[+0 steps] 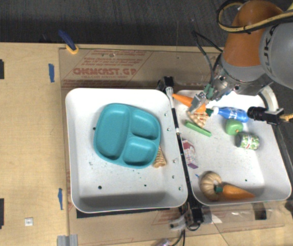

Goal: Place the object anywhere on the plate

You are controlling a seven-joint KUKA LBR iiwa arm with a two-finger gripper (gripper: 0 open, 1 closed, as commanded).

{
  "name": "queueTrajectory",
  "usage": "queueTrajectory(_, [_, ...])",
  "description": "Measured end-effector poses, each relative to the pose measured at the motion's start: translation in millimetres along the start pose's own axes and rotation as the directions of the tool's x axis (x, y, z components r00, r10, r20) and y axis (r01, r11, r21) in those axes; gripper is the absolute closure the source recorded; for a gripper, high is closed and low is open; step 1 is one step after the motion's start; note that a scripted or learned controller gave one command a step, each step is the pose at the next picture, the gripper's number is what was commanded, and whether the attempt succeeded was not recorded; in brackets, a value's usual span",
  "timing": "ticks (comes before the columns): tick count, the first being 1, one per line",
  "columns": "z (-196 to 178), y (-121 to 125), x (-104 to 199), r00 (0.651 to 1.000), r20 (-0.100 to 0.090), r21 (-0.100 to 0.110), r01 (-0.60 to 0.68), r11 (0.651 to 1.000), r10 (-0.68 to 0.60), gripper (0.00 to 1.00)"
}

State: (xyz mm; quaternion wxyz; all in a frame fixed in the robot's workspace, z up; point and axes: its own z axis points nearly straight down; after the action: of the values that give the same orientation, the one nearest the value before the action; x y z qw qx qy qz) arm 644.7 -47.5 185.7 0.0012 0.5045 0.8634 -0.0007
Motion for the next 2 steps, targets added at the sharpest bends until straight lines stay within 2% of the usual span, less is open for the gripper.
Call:
queueTrajectory(1, [-40.2,47.4,35.7,0.997,0.001,-0.007,-0.082,0.997,0.082,1.00])
queueTrajectory(2, [-3.4,43.9,135.4,0.998,-0.007,0.001,-0.057,0.998,0.057,1.00])
